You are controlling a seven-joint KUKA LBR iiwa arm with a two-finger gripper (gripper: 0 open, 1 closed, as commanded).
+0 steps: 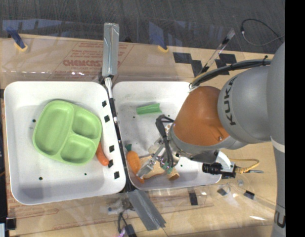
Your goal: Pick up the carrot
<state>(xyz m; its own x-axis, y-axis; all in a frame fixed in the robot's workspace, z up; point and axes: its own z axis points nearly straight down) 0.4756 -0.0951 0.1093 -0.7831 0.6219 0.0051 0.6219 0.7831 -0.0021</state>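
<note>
The short orange carrot (133, 162) lies in the right-hand shallow white bin (142, 90), near its front-left corner and close to the divider wall, its long axis running roughly front to back. The tool (154, 163) hangs low just to the carrot's right, among small tan scraps (151, 170). I cannot tell whether the tool is apart or together, and nothing shows clamped in it.

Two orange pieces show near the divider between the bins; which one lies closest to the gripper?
The orange piece in the right bin, just left of the gripper. The other orange piece lies in the left bin beside the green tray.
</note>
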